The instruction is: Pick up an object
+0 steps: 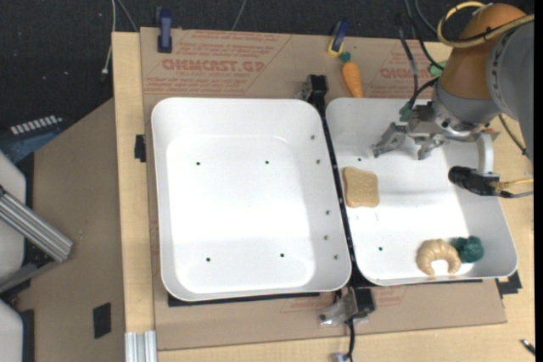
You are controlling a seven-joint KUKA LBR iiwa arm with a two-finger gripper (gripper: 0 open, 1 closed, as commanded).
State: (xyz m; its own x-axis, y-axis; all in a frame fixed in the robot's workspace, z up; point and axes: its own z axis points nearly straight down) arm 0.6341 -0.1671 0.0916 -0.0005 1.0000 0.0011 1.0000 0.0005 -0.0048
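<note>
You have the cardboard-covered bench (212,55) as the widest surface, with the two white bins sitting side by side on it and touching along their inner edges. The left bin (242,199) offers you a broad bare floor bounded by a raised rim. The right bin (407,199) is more crowded along its edges: a slice of bread (361,187) lies just beside its left wall, and a croissant (439,257) rests at the near edge, touching a small green object (469,248) on its right. The middle of that bin's floor stays open between them. A toy carrot (352,78) lies outside, on the cardboard just beyond the right bin's far rim.

The arm (488,64) reaches in from the right, its orange band above the wrist, leaning over the right bin's far part. You see the gripper (409,144) with its fingers spread apart, nothing between them, well apart from the bread and croissant.
</note>
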